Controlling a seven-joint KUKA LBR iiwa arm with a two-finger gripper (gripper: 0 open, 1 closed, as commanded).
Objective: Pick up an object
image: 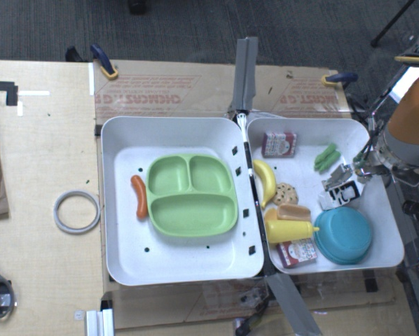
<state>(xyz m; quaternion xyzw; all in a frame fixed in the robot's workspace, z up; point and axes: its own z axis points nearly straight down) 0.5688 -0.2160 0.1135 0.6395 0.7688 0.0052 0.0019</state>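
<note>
- Far left I see a pale wood table [41, 138] with a grey ring [76, 211] lying flat; dark carpet beyond the bench.
- Left bin [111, 187], glossy white: a green three-compartment plate [192, 196], smooth plastic, with an orange sausage-shaped piece [139, 195] just beside its left edge.
- Right bin [385, 250]: a curved yellow banana [265, 180], a speckled cookie [285, 192], a yellow bottle [289, 228], a maroon packet [278, 144], a green pod-shaped item [327, 157] and a teal bowl [343, 234].
- Pincer [341, 185] sits low in the right bin just above the teal bowl; I can't tell how it stands or whether it holds anything.
</note>
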